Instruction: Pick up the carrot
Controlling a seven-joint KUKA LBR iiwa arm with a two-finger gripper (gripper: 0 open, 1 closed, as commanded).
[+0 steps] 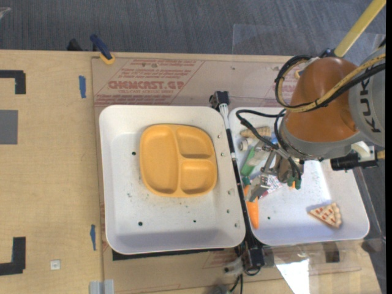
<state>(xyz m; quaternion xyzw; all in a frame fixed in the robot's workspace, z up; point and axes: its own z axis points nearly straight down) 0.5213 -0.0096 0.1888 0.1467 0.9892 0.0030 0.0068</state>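
Looming closest to the lens, the grey arm with its orange band [321,106] is reaching in from the right and covering the upper part of the right shallow white bin [352,225]. Its two-finger gripper [264,185] is hanging low over that bin's left side, and whether it is open or closed cannot be told. The small orange carrot [252,213] is lying just below the gripper, against the bin's left wall, with green items [250,163] sitting above it. A triangular pizza-slice toy [325,214] is resting well apart, near the right bin's lower right corner. The left shallow white bin [116,182] is holding a yellow-orange divided plate [178,160] at its centre. Both bins are sitting side by side on the light wooden table [49,164].
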